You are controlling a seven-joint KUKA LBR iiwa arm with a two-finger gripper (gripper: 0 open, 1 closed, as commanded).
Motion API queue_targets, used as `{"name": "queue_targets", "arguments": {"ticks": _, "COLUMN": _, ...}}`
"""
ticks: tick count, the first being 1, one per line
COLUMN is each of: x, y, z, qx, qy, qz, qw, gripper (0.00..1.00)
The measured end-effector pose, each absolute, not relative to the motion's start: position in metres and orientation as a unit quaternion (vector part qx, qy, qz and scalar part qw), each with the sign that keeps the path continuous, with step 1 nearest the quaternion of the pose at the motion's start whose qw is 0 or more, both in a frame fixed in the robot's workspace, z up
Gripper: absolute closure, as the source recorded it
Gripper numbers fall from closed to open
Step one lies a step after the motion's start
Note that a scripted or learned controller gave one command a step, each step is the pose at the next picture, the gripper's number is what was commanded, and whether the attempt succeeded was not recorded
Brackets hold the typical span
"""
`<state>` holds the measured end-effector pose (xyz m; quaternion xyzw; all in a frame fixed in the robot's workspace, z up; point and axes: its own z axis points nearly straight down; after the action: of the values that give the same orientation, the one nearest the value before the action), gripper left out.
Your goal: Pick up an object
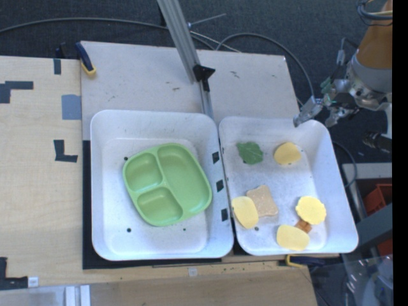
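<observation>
The two-finger gripper (317, 110) hangs at the upper right, over the right white bin's (341, 190) top corner (fingers apart, holding nothing). It should move over the round yellow piece (287, 153) just below, then drop straight down.

floor (76, 5): dark carpet | cables (255, 40) trailing | bench (32, 171): pale wood, grey tape marks (71, 107)

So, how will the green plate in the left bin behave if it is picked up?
The green plate looks like moulded plastic, so probably stiff and light. It lies flat, so unlikely to roll or tip. Its low rim and smooth surface may give little grip; it could slip.
</observation>
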<state>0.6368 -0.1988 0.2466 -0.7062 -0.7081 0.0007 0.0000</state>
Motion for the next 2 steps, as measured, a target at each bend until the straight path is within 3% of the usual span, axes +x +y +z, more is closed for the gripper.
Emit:
{"name": "queue_targets", "arguments": {"ticks": 1, "x": 0.637, "y": -0.199, "z": 0.247, "qx": -0.706, "qy": -0.708, "qz": 0.001, "qw": 0.0, "gripper": 0.0}}
{"name": "queue_targets", "arguments": {"ticks": 2, "x": 0.63, "y": -0.206, "z": 0.197, "qx": -0.707, "qy": -0.708, "qz": 0.0024, "qw": 0.002, "gripper": 0.0}}
